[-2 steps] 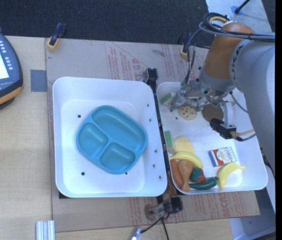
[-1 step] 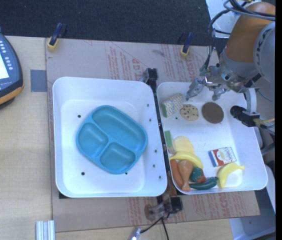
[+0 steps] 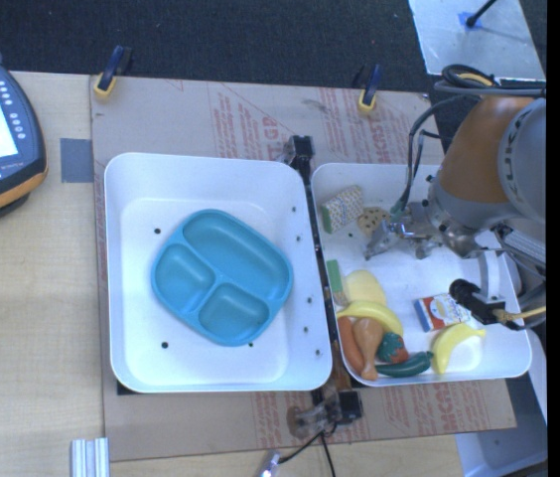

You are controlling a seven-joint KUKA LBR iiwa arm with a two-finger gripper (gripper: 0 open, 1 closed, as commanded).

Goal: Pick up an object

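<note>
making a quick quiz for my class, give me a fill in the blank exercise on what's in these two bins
1. The blue plastic divided tray lies in the ____ white bin.
2. That tray has ____ compartments.
3. The yellow plastic banana lies in the ____ white bin.
4. The pincer hangs over the ____ bin.

Missing words: left; three; right; right
</note>
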